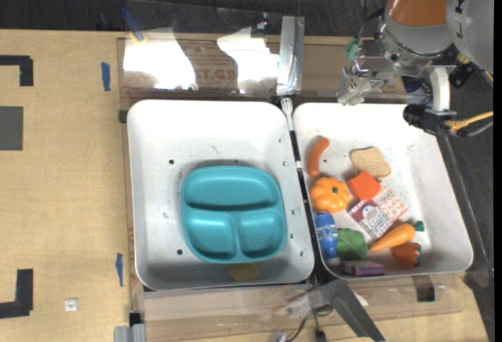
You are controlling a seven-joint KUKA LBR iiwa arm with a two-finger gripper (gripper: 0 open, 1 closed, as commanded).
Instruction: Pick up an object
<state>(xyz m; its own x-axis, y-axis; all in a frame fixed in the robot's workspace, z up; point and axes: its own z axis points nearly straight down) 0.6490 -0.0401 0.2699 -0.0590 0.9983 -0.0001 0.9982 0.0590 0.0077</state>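
Observation:
My gripper (357, 89) hangs over the far edge of the right bin (447, 199), above its back left corner and holding nothing I can see. Below it the bin holds several toy foods: an orange chili (318, 154), a tan bread slice (370, 162), a small pumpkin (329, 194), an orange block (364, 184), a red-and-white packet (379, 209), a carrot (392, 236), a blue can (327, 237), a green piece (351, 244) and a red pepper (406, 254). The nearest item, the chili, lies well in front of the gripper.
The left bin (149, 176) holds a teal divided plate (232, 211) with a tan scrap (245, 273) at its near edge. A clear upright panel (204, 58) stands behind the left bin. The divider wall (292, 152) runs between the bins. A black cable fitting (423, 114) hangs over the right bin's far right.

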